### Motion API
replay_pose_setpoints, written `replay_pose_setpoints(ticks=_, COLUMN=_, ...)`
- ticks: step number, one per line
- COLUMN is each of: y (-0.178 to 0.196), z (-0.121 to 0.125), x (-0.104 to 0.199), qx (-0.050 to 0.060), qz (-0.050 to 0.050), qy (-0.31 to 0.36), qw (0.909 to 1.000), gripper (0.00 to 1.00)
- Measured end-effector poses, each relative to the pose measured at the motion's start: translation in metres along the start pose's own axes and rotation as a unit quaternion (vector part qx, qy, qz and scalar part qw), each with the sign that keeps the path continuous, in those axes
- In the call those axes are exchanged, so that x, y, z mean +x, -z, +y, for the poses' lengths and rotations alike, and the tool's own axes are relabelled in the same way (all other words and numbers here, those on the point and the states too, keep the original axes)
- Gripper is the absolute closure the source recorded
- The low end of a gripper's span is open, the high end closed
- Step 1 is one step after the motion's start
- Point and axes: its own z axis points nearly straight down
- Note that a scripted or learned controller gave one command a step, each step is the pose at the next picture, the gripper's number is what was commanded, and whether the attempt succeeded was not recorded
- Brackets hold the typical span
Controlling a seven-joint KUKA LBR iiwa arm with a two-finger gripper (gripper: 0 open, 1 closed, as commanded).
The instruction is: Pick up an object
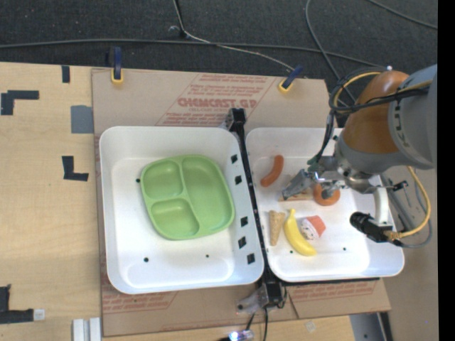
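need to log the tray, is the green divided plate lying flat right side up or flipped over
Right side up. The green divided plate lies flat in the left bin, its three hollow compartments facing the camera with raised ridges between them.

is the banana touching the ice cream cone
Touching: the camera view shows the banana lying against the cone, with no white bin floor between them.

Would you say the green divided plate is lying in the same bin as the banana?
No, the green plate lies in the left bin, while the banana lies in the right bin.
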Motion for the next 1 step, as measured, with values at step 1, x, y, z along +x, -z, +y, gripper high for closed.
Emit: replay_pose_setpoints(ticks=1, y=-0.0529, z=0.0002, x=0.0006, qx=-0.003, qz=-0.001, qy=0.0, qw=1.0, gripper=0.0)
